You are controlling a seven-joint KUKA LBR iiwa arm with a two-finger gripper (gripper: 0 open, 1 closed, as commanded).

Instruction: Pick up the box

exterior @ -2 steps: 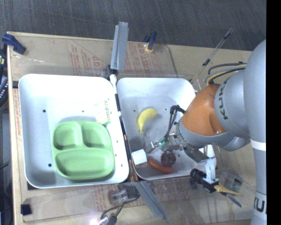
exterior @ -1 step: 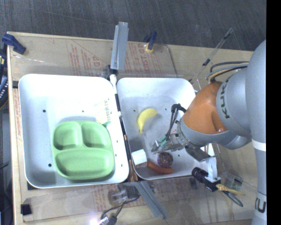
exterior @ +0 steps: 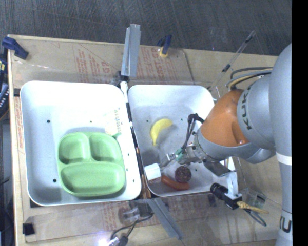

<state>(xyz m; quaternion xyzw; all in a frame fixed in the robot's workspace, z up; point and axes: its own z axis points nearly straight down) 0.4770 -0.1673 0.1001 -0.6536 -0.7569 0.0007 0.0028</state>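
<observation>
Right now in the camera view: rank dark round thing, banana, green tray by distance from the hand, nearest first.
From the hand:
1. Dark round thing, just below it in the right bin.
2. Banana, up-left, same bin.
3. Green tray, far left, in the left bin.

**Surfaces and finishes on the bench**

The two white bins (exterior: 41, 137) look like smooth, slightly glossy plastic. In the left bin, the green tray (exterior: 91, 164) is matt, moulded plastic. Beneath the bins, the bench (exterior: 66, 60) looks like bare plywood, matt and printed. Right of the bins, the arm's (exterior: 256, 117) grey and orange shells have a soft sheen.
</observation>
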